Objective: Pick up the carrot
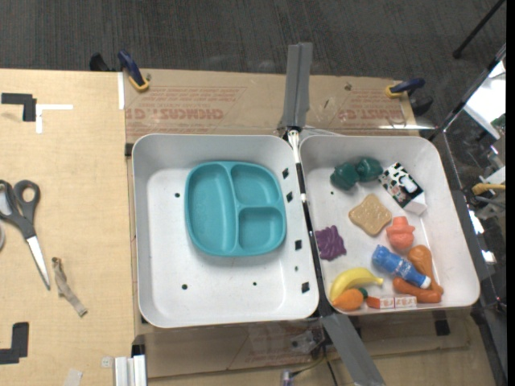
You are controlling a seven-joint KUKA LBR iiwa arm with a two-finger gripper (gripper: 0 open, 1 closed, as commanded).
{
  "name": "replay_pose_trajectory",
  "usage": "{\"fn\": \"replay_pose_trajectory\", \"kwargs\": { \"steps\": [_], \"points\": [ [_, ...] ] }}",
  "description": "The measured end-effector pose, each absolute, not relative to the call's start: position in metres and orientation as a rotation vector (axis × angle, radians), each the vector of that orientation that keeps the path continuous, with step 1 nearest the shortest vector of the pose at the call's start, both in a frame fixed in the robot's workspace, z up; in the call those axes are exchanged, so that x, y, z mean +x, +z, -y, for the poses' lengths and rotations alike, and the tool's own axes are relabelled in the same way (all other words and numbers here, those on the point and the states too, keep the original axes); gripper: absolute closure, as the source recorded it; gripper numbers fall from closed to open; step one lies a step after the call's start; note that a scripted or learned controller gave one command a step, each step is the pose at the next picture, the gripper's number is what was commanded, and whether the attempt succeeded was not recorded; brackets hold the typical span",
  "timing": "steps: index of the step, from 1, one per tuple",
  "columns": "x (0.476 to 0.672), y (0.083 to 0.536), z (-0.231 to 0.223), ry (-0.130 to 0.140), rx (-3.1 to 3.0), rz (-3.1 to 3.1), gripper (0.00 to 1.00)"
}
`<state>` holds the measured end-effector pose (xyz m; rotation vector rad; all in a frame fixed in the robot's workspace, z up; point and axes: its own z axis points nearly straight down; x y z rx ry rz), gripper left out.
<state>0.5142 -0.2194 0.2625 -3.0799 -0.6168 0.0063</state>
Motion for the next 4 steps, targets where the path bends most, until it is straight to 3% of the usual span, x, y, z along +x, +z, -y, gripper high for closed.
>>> {"fn": "replay_pose_trajectory", "kwargs": {
  "steps": [1, 4],
  "points": [
    [0.4774, 0.2632, 0.2223, 0.008, -3.003, 0.912, 1.00],
    [0.4778, 0.2676, 0.2161, 0.005, -2.763, 1.489, 1.00]
  ]
}}
